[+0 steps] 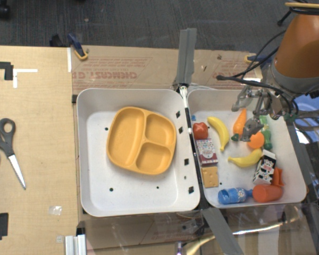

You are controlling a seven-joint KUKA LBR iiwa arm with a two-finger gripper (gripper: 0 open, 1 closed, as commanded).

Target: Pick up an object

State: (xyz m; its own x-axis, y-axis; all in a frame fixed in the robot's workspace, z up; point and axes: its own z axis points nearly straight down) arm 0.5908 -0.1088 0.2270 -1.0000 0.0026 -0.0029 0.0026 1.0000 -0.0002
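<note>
My gripper hangs low over the back of the right bin, under the orange band of the arm. It sits between an orange carrot on its left and an orange fruit just below it, with a green item on its right. Whether it touches any of them is not visible. Nothing shows as lifted. Also in this bin lie two bananas, a red fruit, a cow-patterned carton, a blue can and a red item.
The left bin holds a yellow divided plate. A pink packet and a cracker lie along the right bin's left wall. Scissors rest on the bench at far left. Cables hang by the wrist.
</note>
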